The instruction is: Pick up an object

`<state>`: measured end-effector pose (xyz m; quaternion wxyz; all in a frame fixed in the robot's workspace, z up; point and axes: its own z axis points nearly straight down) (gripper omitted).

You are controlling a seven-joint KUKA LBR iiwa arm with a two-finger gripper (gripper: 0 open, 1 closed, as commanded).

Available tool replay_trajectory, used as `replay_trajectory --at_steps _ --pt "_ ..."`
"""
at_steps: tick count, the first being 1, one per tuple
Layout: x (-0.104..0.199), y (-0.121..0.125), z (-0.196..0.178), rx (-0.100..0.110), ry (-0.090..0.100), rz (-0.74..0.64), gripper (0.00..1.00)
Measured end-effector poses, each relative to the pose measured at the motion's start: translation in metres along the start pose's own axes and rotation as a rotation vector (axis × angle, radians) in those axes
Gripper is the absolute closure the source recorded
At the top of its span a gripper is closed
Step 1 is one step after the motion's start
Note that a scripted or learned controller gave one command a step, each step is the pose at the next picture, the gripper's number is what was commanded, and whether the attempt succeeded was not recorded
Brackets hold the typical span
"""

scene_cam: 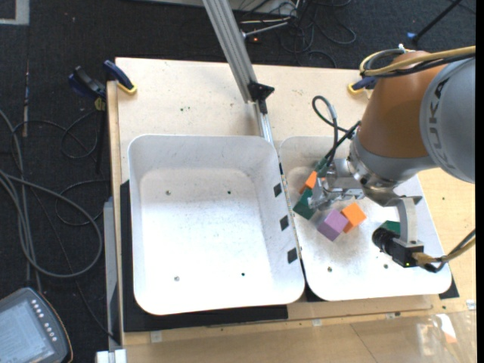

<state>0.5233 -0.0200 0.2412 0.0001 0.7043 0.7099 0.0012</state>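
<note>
My gripper (321, 193) is low in the right bin (355, 282), near its left wall. Around it lie several small blocks. A small orange block (310, 179) sits just up and left of it, and a dark green block (303, 207) lies right below and left of it. A purple block (330, 224) and an orange cube (353, 215) rest side by side just in front of the gripper. Another green piece (392, 226) lies further right, partly hidden by the arm. No block can be seen held.
The left bin (151, 157) sits beside the right one, their walls meeting at the middle. A slanted metal pole (231, 36) crosses the bench's far side. Blue and yellow clamps (106, 82) grip the bench's far left corner.
</note>
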Motion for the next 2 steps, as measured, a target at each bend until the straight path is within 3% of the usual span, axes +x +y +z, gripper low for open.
replay_trajectory --at_steps 1,2 --pt "0.055 0.017 0.010 0.001 -0.001 0.000 1.00" --pt "0.101 0.019 0.002 0.001 0.000 0.000 1.00"
